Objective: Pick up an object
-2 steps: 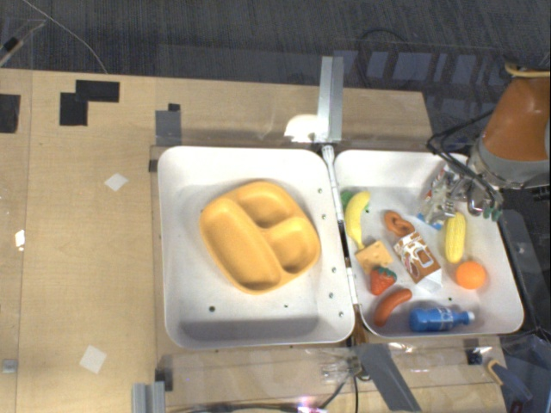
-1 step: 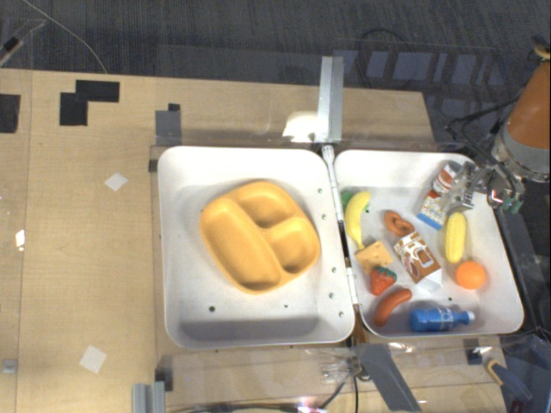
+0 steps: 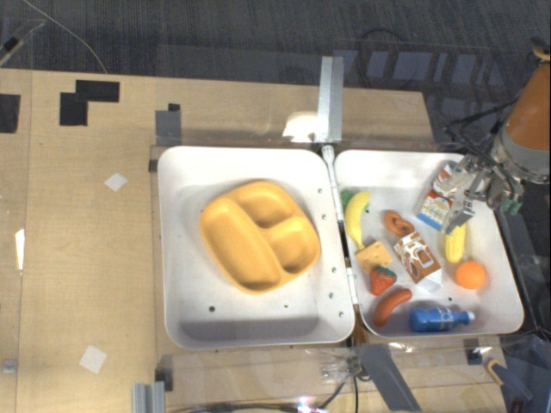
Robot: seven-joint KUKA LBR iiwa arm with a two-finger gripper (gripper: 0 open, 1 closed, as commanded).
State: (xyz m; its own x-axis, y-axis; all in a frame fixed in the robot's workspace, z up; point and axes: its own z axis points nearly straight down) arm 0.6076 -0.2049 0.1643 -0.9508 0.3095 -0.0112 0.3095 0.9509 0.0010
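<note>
Just left of the end effector [image 3: 476, 194], small carton [image 3: 438, 201], touching, right bin [image 3: 508, 312]

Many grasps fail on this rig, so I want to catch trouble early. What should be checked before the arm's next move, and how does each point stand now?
1. Gripper over the right bin: ok.
2. A target sits under it, the small carton: ok.
3. Carton between the fingers: cannot tell.
4. Room around the target: not ok, the corn cob lies close beside it.
5. Yellow divided plate in the left bin, away from the arm: ok.
</note>
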